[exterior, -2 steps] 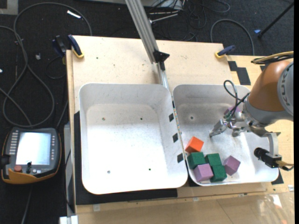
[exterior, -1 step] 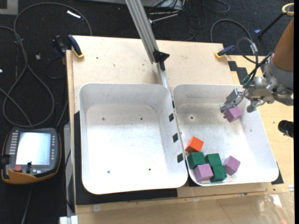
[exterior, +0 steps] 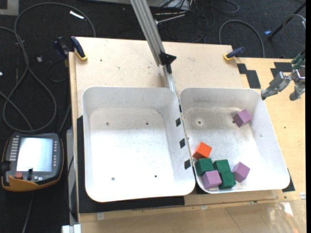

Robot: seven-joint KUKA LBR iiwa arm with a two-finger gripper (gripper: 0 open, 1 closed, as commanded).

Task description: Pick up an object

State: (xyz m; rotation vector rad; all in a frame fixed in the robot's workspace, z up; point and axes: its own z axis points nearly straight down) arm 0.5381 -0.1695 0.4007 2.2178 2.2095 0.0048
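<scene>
Several small blocks lie in the right bin point(exterior: 265, 125). A purple block point(exterior: 242, 117) sits alone near the bin's far right. An orange block point(exterior: 202, 150) rests by the bin's left wall. Just in front of it, green blocks point(exterior: 204, 166) point(exterior: 223, 169) and purple blocks point(exterior: 211, 178) point(exterior: 241, 171) huddle together at the near edge. My gripper point(exterior: 283, 92) hovers outside the bin, past its far right corner, above the bench. It stands open with nothing between its fingers.
The left bin point(exterior: 97, 106) adjoins the right one. A slanted metal pole point(exterior: 148, 23) comes down to the bins' shared far corner. Clamps point(exterior: 77, 47) point(exterior: 234, 53) grip the board's far edge. A teach pendant point(exterior: 31, 159) lies off the bench at left.
</scene>
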